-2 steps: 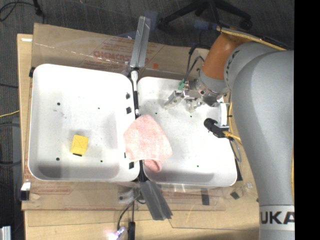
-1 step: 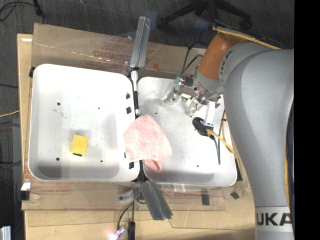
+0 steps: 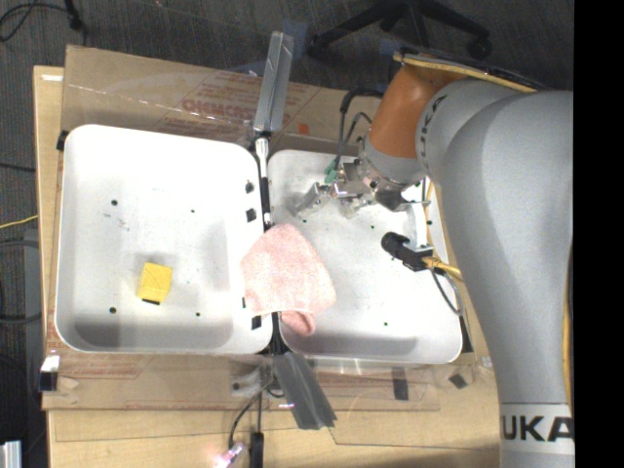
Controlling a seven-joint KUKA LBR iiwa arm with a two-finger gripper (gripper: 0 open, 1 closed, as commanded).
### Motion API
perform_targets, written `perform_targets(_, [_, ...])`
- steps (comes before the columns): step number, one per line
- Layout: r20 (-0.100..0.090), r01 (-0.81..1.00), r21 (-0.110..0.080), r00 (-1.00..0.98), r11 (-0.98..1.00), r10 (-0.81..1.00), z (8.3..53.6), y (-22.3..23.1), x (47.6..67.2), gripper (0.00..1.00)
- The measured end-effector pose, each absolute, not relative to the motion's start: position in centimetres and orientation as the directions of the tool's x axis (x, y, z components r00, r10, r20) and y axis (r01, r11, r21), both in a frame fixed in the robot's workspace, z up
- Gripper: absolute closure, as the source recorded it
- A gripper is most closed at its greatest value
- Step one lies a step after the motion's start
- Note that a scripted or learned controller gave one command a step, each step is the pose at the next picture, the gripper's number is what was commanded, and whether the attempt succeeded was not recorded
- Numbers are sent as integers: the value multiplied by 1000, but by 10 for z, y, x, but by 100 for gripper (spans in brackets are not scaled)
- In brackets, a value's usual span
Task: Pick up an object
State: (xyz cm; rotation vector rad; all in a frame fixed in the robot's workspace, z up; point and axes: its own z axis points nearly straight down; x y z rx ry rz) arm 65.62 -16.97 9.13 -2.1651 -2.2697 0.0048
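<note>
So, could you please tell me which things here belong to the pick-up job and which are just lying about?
Part of the job:
- gripper, over the right bin
- pink cloth, draped over the divider between the bins
- yellow block, in the left bin

Just lying about:
- cardboard under the bins
- office chair behind the bench

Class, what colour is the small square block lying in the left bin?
Yellow: the small square sponge-like block shows best in the camera view.

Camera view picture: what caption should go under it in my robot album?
Grey robot arm's gripper hovers in the right white bin; a pink cloth drapes over the divider, a yellow sponge block sits left.
</note>
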Motion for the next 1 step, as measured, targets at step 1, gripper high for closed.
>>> perform_targets(1, [2, 1000, -7, -30, 30, 1000, 91, -148, 656, 0])
